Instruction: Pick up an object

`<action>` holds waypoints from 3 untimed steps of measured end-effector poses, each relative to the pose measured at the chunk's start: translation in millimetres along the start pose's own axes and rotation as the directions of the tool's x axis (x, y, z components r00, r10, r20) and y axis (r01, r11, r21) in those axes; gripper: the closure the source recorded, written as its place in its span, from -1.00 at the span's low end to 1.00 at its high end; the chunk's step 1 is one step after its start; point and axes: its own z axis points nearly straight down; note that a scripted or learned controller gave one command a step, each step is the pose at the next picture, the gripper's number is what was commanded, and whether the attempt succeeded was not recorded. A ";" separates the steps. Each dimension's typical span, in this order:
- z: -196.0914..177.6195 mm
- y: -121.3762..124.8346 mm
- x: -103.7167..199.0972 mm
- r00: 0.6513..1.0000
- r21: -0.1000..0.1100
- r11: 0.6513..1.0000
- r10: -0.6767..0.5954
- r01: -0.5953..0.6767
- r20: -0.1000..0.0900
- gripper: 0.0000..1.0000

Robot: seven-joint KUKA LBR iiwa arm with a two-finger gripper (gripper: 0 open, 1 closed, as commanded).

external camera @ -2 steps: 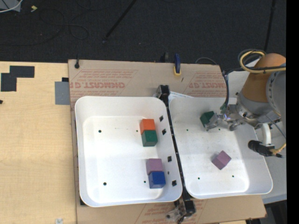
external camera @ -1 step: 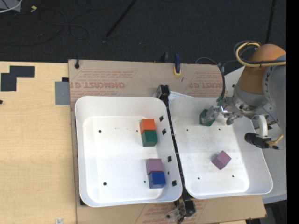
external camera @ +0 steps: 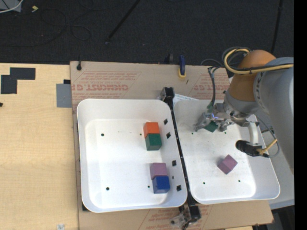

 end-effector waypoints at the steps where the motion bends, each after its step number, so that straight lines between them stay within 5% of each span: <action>1: -1.0 0.1 11.4 1.000 -0.001 1.000 0.001 -0.001 0.002 -1.00; 2: -11.7 0.1 10.6 1.000 0.000 1.000 0.000 0.000 0.002 1.00; 3: -34.7 0.4 50.0 1.000 -0.003 1.000 -0.001 0.001 0.001 1.00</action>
